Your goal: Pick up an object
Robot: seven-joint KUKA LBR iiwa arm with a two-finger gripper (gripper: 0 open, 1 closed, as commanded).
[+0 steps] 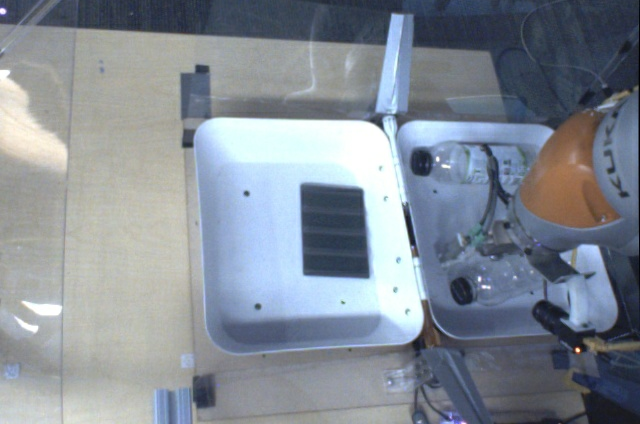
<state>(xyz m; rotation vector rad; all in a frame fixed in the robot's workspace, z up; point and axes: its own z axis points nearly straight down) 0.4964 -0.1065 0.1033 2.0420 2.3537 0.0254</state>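
Two shallow white bins sit side by side on the wooden table [110, 242]. We see the left bin [230, 242] holding one thing, a dark ribbed rectangular pad [335, 229] lying flat near its middle, a little toward the right wall. We see the right bin [432, 307] holding two clear plastic bottles with black caps. One bottle [455, 162] lies along the far wall, its cap pointing left toward the divider between the bins. The other bottle [490, 282] lies nearer the front of the bin, its cap also at the left end. The two bottles are apart, with bare white floor between them.

We see the arm [570, 177] coming in from the right, its orange band hanging over the right half of the right bin. The jaws [492, 237] sit low between the two bottles, just above the near bottle, among thin cables. We cannot tell whether they are open or closed, nor whether they touch the near bottle.
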